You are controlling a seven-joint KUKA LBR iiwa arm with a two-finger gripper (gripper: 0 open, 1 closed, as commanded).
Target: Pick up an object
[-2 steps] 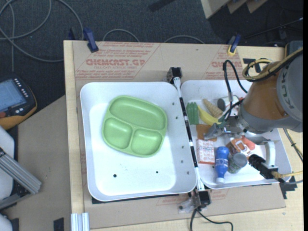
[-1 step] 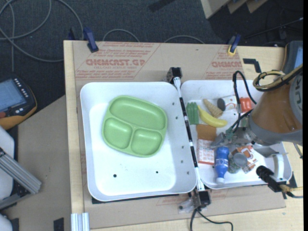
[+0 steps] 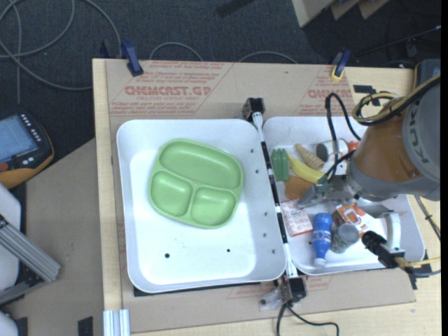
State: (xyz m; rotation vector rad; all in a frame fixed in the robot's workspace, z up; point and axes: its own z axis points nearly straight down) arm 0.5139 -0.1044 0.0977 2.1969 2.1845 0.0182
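Looming closest to the lens with the grey and orange arm point(image 3: 392, 161), leaning in from the right over the right bin point(image 3: 350, 266). Holding the pincer point(image 3: 329, 187) low among the clutter near that bin's middle. Hiding its opening behind the wrist, so leaving it impossible to tell how wide it is standing, and showing nothing caught in it. Judging the task as hardly begun: nothing lifted, everything resting on the bin floor, with both the grasp and the raising left to do. Lying just left of the pincer, perhaps touching it, a banana point(image 3: 308, 168), seemingly the likeliest target. Crowding close by, an orange-brown lump point(image 3: 297, 186), a green piece point(image 3: 280, 164) by the left wall, and nearer, a blue bottle point(image 3: 320, 233) beside a red and white packet point(image 3: 297, 220). Sitting well apart in the left bin point(image 3: 210, 254), a green divided plate point(image 3: 196, 183).
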